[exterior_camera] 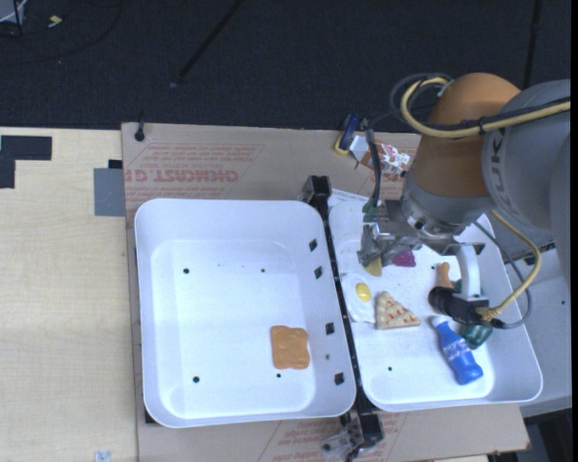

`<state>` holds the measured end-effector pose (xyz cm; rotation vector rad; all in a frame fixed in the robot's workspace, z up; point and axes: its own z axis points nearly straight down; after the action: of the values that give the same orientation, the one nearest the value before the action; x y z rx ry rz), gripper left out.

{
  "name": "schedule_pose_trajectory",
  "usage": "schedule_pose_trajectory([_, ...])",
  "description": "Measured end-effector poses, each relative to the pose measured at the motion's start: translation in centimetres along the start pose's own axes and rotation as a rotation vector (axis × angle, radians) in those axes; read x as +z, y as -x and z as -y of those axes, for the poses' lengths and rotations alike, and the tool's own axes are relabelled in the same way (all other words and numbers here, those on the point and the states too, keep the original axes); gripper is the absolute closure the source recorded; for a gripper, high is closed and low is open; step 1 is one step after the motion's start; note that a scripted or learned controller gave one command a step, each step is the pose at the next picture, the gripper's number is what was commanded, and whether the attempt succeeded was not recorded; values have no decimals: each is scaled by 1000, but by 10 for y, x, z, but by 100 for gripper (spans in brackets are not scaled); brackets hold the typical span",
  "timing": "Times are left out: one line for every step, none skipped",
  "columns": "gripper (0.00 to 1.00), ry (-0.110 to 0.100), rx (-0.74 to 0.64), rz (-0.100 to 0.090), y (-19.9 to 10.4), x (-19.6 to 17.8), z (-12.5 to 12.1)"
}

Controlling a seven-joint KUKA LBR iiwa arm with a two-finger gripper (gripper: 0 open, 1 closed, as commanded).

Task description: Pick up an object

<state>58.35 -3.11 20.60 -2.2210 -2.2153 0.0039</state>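
Pale wood bench is carrying a cardboard sheet, and on it two shallow white bins are sitting side by side. The left bin is holding a single tan, toast-like slab, which is lying flat toward its front right corner. The right bin is holding a fried-egg toy, a triangular wedge, a blue bottle and a purple piece. The gripper is hanging over the right bin's left side, close to the egg toy and beside the purple piece; whether its grip is open or closed cannot be told. The egg toy, white with a yellow yolk, is lying flat by the bin's left wall, just beside the wedge. The wedge is pointing its tip toward the bin's far side. The bottle is lying on its side, its long axis running from the bin's middle toward the front right corner.
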Motion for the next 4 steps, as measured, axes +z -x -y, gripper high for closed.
schedule_pose_trajectory([100, -1, -1, 1, 6, 0, 16])
schedule_pose_trajectory([100, 4, -7, 0, -40, 1, -22])
schedule_pose_trajectory([100, 6, -5, 0, -59, -44, -13])
schedule_pose_trajectory([100, 19, -7, -2, -91, -249, 26])
